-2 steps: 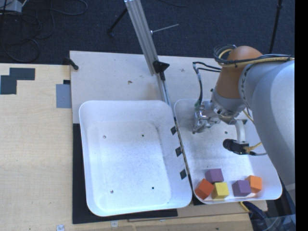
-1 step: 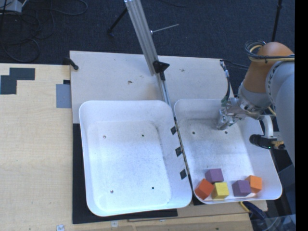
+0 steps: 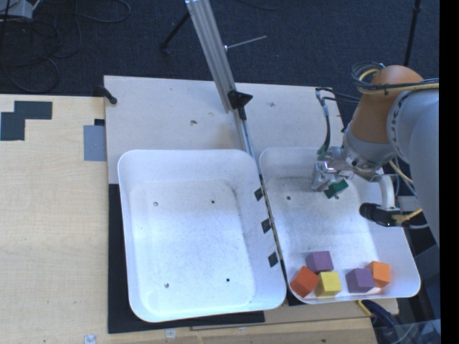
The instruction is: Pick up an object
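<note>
Blocks: five, clustered at right bin's six o'clock; look light, rigid; grip flat sides. Gripper above, grasp state indeterminable.

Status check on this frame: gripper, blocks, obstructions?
Gripper above right bin's far end, nothing seen in it. Five blocks clustered at near end, untouched. Path clear.

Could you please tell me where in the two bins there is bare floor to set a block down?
The left bin has bare floor from wall to wall. In the right bin, the middle stretch is free, between the gripper at its far end and the blocks. The near end is crowded: two purple blocks, two orange and a yellow one.
</note>
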`<control>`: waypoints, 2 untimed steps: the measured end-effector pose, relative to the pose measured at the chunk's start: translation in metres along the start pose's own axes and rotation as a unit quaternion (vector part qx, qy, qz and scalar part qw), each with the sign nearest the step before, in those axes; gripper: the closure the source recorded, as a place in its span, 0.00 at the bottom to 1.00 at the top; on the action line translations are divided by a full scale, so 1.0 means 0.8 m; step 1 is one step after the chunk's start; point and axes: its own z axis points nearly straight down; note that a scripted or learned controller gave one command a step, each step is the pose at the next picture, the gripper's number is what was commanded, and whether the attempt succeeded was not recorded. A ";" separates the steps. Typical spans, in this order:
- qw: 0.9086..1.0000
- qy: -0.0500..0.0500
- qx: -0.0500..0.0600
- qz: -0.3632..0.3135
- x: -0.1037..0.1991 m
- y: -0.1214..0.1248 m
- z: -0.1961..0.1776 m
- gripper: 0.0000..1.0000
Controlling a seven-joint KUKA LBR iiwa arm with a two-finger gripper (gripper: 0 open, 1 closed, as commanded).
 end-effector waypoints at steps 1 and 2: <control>1.000 -0.001 -0.001 -0.001 -0.001 0.001 -0.001 0.00; 1.000 0.007 -0.001 0.001 -0.053 -0.011 0.019 0.00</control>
